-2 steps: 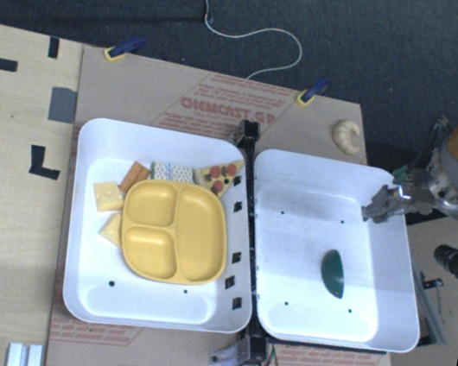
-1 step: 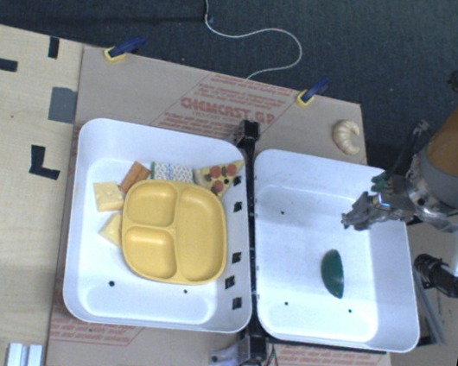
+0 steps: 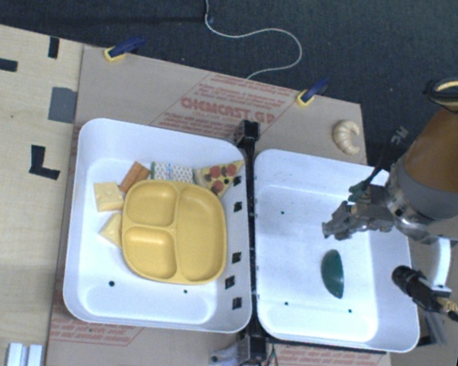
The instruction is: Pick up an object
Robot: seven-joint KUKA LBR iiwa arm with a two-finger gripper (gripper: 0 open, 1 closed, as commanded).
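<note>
Tool (image 3: pixel 340 226) over the right bin (image 3: pixel 275 317); its grip state cannot be told.
One green object (image 3: pixel 334 273) lies there; one yellow tray (image 3: pixel 175 231) fills the left bin (image 3: pixel 86 196).

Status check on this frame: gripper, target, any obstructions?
Gripper over right bin, nothing between it. Green object lies just below, untouched. Yellow plate in left bin; no obstruction.

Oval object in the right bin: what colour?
Dark green, seen in the camera view.
</note>
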